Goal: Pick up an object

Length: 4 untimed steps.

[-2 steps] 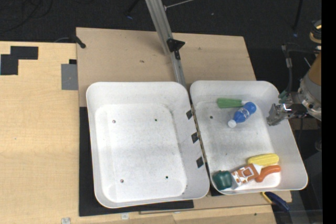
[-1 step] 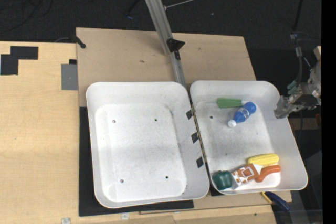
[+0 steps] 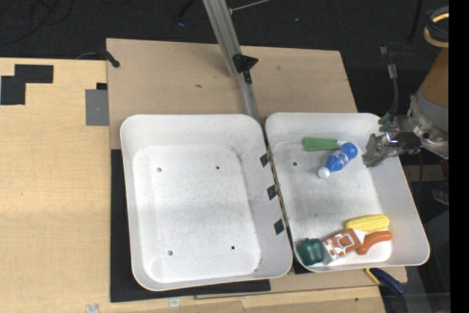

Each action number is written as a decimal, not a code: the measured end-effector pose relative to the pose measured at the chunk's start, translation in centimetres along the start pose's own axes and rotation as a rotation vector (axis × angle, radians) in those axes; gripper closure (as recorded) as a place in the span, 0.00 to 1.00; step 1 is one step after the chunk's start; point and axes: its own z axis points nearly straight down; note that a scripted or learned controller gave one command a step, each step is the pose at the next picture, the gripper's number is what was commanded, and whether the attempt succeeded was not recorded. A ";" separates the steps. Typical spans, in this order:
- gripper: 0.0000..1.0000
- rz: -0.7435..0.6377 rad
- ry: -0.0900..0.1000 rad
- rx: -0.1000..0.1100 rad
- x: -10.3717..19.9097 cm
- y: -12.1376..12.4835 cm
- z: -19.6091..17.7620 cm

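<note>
Your end effector (image 3: 379, 146) sits at the right rim of the right bin (image 3: 344, 121), and you cannot tell from this view whether it is released or clenched; it shows as a dark, blurred cluster, with nothing visibly gripped. Treat it as carrying nothing until you can confirm otherwise.

Take the blue bottle (image 3: 337, 159) as your landmark. It lies on its side just left of the end effector, white cap pointing down and to the left, and it is the closest thing to pick. The green stick (image 3: 319, 144) lies just above and left of the bottle, nearly touching its blue end. Well below the bottle, along the bin's near edge, you have a cluster: a yellow corn cob (image 3: 368, 223), an orange piece (image 3: 372, 240) right beneath it, a small printed packet (image 3: 340, 245) to their left, and a dark green cup (image 3: 311, 251) in the bin's near left corner. The left bin (image 3: 192, 130) lies far left of the bottle, across the divider.

To do this step well, go for the bottle: it is nearest and has open floor below and to its right. Line your approach across its narrow width, not along its length, since a round body lying flat will probably roll if you push it endwise. Come down over the blue middle part, away from the green stick, so you don't catch both. Keep clear of the bin's right rim as you descend, as the wrist is close to it. Confirm the bottle rises with you before calling it picked.
</note>
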 end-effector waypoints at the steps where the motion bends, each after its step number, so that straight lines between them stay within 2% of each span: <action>1: 1.00 -0.002 0.001 0.000 5.4 0.5 -0.3; 2: 1.00 -0.001 0.001 0.002 11.5 1.1 0.6; 3: 1.00 0.001 -0.001 0.003 16.0 1.2 2.2; 4: 1.00 0.000 -0.001 0.000 21.1 0.9 1.6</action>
